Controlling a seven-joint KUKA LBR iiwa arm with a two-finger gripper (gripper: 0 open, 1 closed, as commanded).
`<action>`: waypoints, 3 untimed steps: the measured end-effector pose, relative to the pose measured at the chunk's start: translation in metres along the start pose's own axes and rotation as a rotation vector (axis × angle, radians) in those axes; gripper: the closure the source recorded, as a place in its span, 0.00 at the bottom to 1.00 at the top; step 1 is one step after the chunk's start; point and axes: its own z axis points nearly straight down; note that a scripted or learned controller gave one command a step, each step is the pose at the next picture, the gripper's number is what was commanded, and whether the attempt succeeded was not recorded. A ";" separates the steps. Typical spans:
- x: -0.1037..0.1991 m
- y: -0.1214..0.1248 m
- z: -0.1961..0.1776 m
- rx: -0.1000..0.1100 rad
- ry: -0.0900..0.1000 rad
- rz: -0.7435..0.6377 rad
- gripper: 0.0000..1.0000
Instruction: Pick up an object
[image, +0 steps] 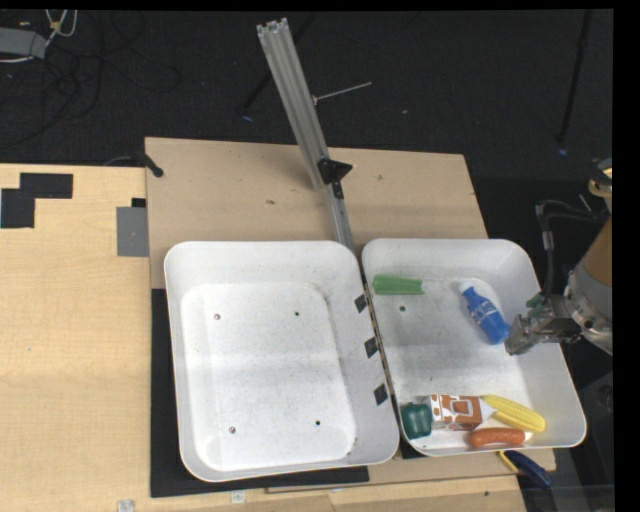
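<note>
My end effector (525, 335) hangs over the right bin (545, 290) at its three-o'clock rim, just beside the blue bottle (483, 313); whether it is released or clenched, I cannot tell. The green block (398, 286) lies toward eleven o'clock; a yellow corn cob (514, 413) and sausage (496, 437) crowd six o'clock. The bottle looks round, so a descent off its centre could roll it aside against the wall.

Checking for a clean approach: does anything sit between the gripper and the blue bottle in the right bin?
Nothing visible does. The gripper hangs at the right bin's right side, just beside the blue bottle, with bare bin floor between them.
</note>
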 end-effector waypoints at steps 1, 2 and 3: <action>-0.011 -0.001 -0.057 -0.002 -0.002 -0.006 1.00; 0.036 -0.003 -0.061 0.005 0.004 -0.008 1.00; 0.094 0.001 -0.047 0.006 0.004 -0.009 1.00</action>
